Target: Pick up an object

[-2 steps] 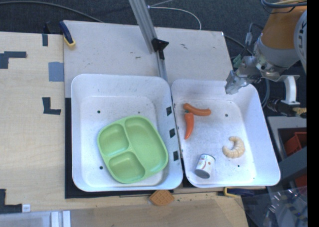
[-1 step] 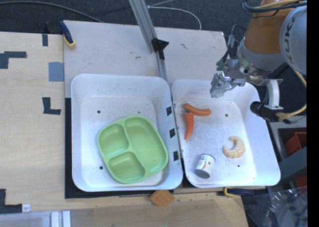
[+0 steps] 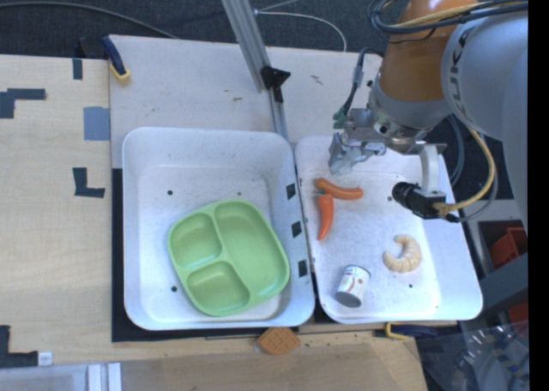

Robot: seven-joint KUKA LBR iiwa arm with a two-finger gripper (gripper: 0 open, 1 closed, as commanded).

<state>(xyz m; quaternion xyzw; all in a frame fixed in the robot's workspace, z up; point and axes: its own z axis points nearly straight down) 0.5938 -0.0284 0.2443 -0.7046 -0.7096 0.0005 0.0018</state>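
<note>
While the grey arm is reaching in over the right bin [image 3: 446,295], its gripper [image 3: 346,158] is hanging near that bin's far edge, just above and beside an orange sausage-like piece [image 3: 339,189]. Whether the gripper is closed or parted cannot be told from this angle, and nothing is showing between its tips. Just below the gripper, a second orange piece, carrot-like [image 3: 325,216], is lying at an angle to the first, the two appearing to touch at one end. Farther below and away from the gripper, a pale croissant-shaped toy [image 3: 403,254] is resting on the bin floor, and a small white can [image 3: 351,285] is lying on its side near the front wall. Across the divider from the gripper, a green sectioned plate [image 3: 227,255] is sitting in the left bin [image 3: 137,209].

Judging by position, the sausage piece is the likeliest target. A clean grasp would call for lining the gripper up across the piece's narrow width, descending straight over its middle, and keeping clear of the neighbouring carrot so only one object is being taken.
</note>
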